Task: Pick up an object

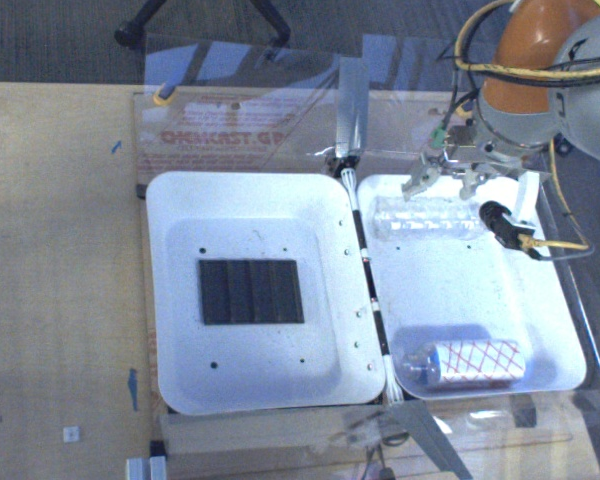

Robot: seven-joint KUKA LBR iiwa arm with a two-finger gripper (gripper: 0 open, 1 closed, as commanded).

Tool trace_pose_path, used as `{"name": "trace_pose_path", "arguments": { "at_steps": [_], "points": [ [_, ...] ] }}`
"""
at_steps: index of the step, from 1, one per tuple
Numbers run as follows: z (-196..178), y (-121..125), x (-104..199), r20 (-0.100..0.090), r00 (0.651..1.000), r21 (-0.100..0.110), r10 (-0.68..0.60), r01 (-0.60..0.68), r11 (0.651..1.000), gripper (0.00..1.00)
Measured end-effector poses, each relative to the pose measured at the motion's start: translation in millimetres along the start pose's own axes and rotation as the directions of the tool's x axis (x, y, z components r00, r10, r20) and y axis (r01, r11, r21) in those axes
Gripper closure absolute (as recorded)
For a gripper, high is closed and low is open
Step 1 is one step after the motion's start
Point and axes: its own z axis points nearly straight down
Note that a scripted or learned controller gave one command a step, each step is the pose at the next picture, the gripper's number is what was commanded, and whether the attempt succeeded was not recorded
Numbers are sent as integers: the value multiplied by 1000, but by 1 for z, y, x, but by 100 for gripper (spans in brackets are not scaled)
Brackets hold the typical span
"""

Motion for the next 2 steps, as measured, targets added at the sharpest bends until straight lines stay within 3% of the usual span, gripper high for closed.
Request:
{"name": "trace_pose_path", "arguments": {
  "at_steps": [1,2],
  "points": [
    [43,2,-62,0,980,-2,197,-197,980,0],
    [30,-44,-119,0,999,1,48,-48,999,0]
  ]
}}
